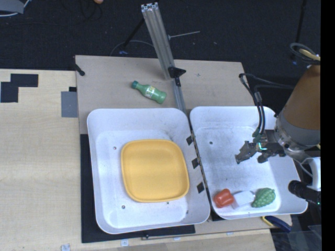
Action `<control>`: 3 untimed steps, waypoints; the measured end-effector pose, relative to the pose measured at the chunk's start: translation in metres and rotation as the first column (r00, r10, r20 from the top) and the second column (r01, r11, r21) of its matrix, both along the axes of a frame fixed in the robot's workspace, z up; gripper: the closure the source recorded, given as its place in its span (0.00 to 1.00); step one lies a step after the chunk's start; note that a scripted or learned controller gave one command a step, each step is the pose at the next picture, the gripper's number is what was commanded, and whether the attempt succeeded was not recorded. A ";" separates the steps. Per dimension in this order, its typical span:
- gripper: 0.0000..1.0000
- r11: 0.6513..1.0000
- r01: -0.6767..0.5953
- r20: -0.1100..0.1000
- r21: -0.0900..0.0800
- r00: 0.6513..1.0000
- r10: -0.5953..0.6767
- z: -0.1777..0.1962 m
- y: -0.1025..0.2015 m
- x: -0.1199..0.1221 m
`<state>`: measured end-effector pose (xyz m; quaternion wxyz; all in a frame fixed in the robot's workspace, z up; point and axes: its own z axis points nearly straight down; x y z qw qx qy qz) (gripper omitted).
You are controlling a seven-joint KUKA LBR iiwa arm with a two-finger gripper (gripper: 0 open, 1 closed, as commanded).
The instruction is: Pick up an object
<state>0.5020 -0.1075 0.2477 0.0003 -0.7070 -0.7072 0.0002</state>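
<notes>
Claw point(245, 155) spread open, holding nothing, over right white bin point(225, 124); red pepper-shaped toy point(224, 197) lies toward near rim, slightly left.

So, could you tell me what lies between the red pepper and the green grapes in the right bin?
In the camera view, a small white object lies between red pepper and green grapes.

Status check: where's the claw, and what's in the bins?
Claw open, over right bin, holding nothing. Red pepper, green grapes at near edge. Yellow plate in left bin.
</notes>
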 end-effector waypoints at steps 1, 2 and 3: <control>0.00 1.000 0.000 0.000 0.000 1.000 0.000 0.000 0.000 0.000; 0.00 1.000 0.000 -0.005 0.001 1.000 0.000 -0.063 -0.002 -0.002; 0.00 1.000 0.000 -0.004 0.000 1.000 0.000 -0.106 -0.005 -0.006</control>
